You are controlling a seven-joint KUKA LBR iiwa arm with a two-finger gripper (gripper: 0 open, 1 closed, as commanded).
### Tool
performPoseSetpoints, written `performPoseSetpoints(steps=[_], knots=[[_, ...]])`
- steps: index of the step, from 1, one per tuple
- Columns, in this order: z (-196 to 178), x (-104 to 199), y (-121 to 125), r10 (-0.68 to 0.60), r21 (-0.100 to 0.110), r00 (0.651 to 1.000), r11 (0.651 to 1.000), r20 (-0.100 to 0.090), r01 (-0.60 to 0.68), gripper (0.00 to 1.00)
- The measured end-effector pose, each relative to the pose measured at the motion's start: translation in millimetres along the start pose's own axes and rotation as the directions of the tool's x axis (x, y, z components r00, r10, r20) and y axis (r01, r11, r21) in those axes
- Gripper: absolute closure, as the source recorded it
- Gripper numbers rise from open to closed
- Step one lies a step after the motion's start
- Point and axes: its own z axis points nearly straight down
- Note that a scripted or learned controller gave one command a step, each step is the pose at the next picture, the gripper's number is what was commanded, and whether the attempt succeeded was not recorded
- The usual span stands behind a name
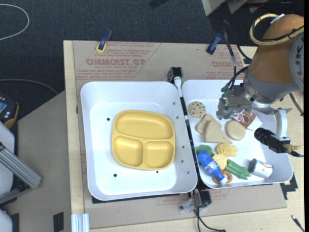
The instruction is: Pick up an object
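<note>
Insp. note: arm enters from the right, orange band above wrist, hand low over the upper part of the right bin. Hand state: cannot tell, the grasping end sits dark against dark hardware and the wrist body covers part of it; nothing seen gripped. Candidate objs all lie in the right bin: round cookie near the bin's upper left, tan bread-shaped piece below it, pale round piece just beside that, a red-and-white item partly under the hand, yellow ridged piece, blue bottle, green item, white cup-like item at the lower right. Left bin carries a yellow divided tray, well apart from the hand. Step judged: approach/descent phase of the pick, w/ hand nearest the red-and-white item and the pale round piece; no lift evident. Next move req., in my judgement: settle on one obj., centre over it, lower to bin floor, close, then raise straight. Risk: objs are crowded, some touching, so a neighbour may be nudged or caught w/ the target; bin wall close on upper side.
</note>
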Motion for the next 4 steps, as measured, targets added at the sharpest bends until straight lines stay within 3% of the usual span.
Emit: performPoseSetpoints(steps=[1, 2, 4], knots=[[-7, 51, 24, 0.001, -0.001, 1.000, 1.000, 0.000, -0.001, 1.00], [15, 83, 46, 0.004, 0.000, 1.000, 1.000, 0.001, -0.004, 1.00], [14, 81, 50, 0.008, 0.000, 1.000, 1.000, 0.002, -0.008, 1.00]])
